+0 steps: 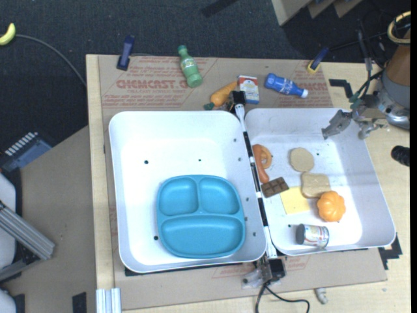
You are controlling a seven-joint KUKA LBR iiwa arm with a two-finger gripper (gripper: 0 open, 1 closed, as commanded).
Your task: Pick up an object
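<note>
Camera view, looking down on the bench: two white bins sit side by side on a cardboard sheet. The left bin [130,175] holds a blue divided plate [200,215], lying flat toward its near side.

The right bin [371,181] holds the loose items. An orange toy pumpkin [331,205] lies near the bin's middle, touching a tan bread slice [315,184] on its far side. Just left of them sits a yellow cheese square [294,201], and beside that a dark chocolate piece [274,187] against the divider. A round tan cookie [301,159] lies farther back, and a reddish hot-dog-like piece [262,160] curves along the left wall. A small can [311,235] lies on its side near the front edge.

The gripper [350,122] hangs over the bin's far right corner, at the end of the arm [397,83] coming in from the right — its two fingers point leftward and look spread apart, with nothing between them. It is well apart from every item in the bin.

Behind the bins, on the cardboard, lie a green bottle [189,66], a blue bottle [285,86], a small carton [248,89], an orange carrot-like toy [224,94] and a blue clip [125,52].
</note>
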